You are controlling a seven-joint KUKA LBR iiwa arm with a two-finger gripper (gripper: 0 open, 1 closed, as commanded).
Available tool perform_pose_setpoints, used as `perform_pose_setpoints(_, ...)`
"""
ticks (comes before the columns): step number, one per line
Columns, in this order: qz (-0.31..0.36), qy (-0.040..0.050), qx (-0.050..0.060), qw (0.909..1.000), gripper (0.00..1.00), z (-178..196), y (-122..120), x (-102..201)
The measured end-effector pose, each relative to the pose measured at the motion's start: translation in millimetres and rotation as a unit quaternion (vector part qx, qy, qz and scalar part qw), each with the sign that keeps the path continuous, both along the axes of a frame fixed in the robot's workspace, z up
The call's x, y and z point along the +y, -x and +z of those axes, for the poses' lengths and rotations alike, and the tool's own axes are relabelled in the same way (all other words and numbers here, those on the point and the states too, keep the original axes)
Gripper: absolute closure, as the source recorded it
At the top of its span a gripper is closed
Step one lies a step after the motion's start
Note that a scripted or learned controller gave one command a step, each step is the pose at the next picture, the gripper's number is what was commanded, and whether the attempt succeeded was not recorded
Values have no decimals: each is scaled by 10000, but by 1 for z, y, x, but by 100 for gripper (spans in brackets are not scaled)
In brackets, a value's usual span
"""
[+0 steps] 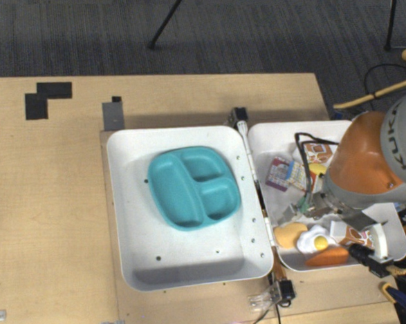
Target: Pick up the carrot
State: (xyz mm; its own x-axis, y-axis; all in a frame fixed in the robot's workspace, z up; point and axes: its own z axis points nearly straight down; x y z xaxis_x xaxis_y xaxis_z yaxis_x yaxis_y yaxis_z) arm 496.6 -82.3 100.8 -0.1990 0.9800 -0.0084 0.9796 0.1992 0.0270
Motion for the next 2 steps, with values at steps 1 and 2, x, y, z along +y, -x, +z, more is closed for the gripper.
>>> perform_pose_setpoints(1, -1912, -57, 68, 9815, 0, -13, 5, -11)
perform_pose_setpoints(2, -1476, -37, 60, 9890, 0, -12, 4, -1)
